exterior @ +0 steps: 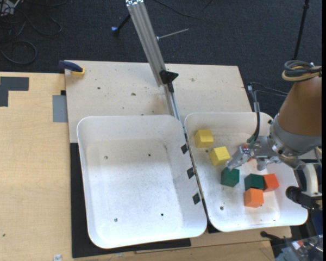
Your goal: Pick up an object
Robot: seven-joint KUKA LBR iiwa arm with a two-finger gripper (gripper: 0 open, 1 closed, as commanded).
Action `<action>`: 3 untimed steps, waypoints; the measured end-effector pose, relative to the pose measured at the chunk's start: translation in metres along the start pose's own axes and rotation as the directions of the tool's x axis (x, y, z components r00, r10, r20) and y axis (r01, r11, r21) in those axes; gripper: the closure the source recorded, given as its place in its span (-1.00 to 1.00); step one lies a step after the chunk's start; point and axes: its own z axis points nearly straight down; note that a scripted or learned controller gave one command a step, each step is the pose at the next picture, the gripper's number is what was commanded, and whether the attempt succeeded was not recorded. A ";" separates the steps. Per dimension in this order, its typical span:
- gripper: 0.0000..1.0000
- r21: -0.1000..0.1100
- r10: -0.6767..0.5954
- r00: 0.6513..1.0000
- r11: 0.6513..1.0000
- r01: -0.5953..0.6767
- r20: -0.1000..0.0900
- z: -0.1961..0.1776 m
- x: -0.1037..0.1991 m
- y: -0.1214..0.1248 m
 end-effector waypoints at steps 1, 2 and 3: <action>-1.00 0.001 0.001 1.000 1.000 -0.001 -0.001 0.062 0.002 0.006; -1.00 0.000 0.002 1.000 1.000 -0.002 -0.001 0.116 0.003 0.005; 1.00 -0.003 0.012 1.000 1.000 -0.012 0.000 0.103 0.000 0.005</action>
